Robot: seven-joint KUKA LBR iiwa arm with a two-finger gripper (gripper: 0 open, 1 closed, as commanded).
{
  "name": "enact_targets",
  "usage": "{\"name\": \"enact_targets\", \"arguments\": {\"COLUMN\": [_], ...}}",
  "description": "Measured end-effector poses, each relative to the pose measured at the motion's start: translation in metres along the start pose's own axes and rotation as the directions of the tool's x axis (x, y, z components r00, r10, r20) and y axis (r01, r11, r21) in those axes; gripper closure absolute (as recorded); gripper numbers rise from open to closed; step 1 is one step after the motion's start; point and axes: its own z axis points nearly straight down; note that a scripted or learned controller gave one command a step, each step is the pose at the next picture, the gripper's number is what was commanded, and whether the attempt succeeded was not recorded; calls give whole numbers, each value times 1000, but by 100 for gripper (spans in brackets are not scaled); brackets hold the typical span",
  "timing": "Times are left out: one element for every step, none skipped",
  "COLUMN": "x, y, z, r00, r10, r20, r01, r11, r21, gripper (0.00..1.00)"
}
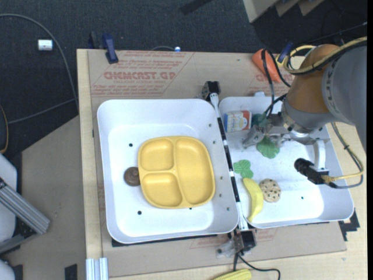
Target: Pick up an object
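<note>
Looking into the right bin [335, 206], you see the gripper [263, 137] low over a green object [269, 150]; whether its jaws are spread or pressed together, you cannot tell.

the two white bins [116, 133] look like smooth plastic with a soft shine. the yellow plate [175, 171] is smooth, shiny plastic too. the board [145, 74] under the bins looks like plain brown cardboard, dull and flat, with red print. the floor [41, 74] looks like dark, rough carpet. the banana [253, 196] looks like smooth plastic. the cookie [270, 190] looks bumpy and dull. the arm [344, 86] has a smooth grey shell with a shiny orange band [309, 80].
</note>
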Motion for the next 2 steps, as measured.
{"name": "enact_targets", "arguments": {"x": [-38, -16], "y": [36, -14], "z": [10, 11], "r00": [1000, 1000], "r10": [0, 0], "r20": [2, -1], "r01": [0, 0], "r11": [1000, 1000], "r21": [0, 4], "gripper": [0, 0]}}
